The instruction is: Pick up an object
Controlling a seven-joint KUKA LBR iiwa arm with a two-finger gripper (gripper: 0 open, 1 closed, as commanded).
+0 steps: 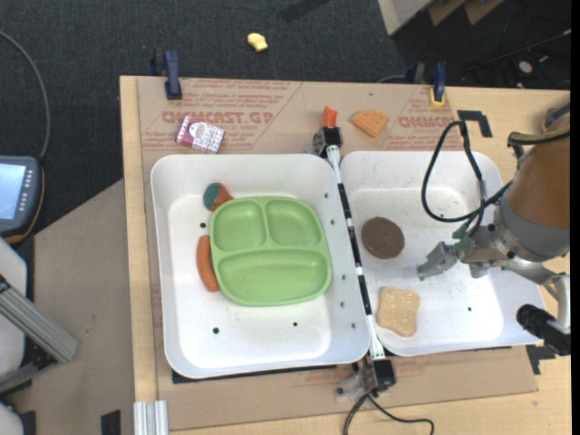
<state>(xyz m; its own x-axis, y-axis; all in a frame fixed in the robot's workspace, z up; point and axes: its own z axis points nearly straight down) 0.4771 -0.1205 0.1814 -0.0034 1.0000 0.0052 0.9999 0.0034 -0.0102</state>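
Observation:
The right bin (480, 329) holds a round brown patty (382, 237) near its left wall and a beige slice of bread (398, 310) toward its front left. My gripper (433, 263) hangs low over this bin, pointing left, to the right of the patty and above and right of the bread. It touches neither one. In the left bin (177, 270) lies a green divided plate (269, 250). An orange sausage (207, 263) rests along the plate's left edge, and a small green and red item (216, 195) sits at its top left corner.
A black cable (444, 175) loops over the back of the right bin. On the bench behind the bins are a small pink box (200, 133), an orange waffle piece (370, 122) and an orange clamp (328, 120). A yellow item (258, 41) lies on the floor.

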